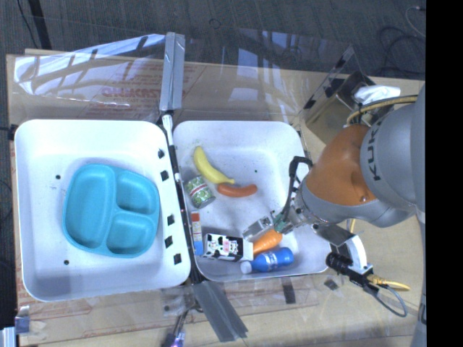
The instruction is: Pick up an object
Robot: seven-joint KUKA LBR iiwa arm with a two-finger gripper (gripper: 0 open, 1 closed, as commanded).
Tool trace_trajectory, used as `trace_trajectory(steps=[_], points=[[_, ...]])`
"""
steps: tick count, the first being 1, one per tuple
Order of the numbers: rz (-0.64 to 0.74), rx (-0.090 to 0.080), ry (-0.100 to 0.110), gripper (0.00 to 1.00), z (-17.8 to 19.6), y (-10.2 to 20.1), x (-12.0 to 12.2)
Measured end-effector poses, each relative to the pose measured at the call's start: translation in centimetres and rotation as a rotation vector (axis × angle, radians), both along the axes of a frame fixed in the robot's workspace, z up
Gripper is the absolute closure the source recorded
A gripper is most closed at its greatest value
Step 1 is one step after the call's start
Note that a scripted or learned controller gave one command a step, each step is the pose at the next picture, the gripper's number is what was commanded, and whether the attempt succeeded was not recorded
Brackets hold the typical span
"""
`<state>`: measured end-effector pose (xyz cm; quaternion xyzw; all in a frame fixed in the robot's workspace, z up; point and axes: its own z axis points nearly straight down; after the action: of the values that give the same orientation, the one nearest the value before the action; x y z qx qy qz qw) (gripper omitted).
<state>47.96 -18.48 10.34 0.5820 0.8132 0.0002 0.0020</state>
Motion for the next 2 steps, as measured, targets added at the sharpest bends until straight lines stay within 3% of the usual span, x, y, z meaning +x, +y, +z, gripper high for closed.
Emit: trace_trajectory(steps=[1, 2], points=[[-0.028, 0.001, 0.0, 0.0, -1.0, -0.1, -0.1], [-0.191, 0.002, 0.003, 0.0, 0.6, -0.2, -0.2]])
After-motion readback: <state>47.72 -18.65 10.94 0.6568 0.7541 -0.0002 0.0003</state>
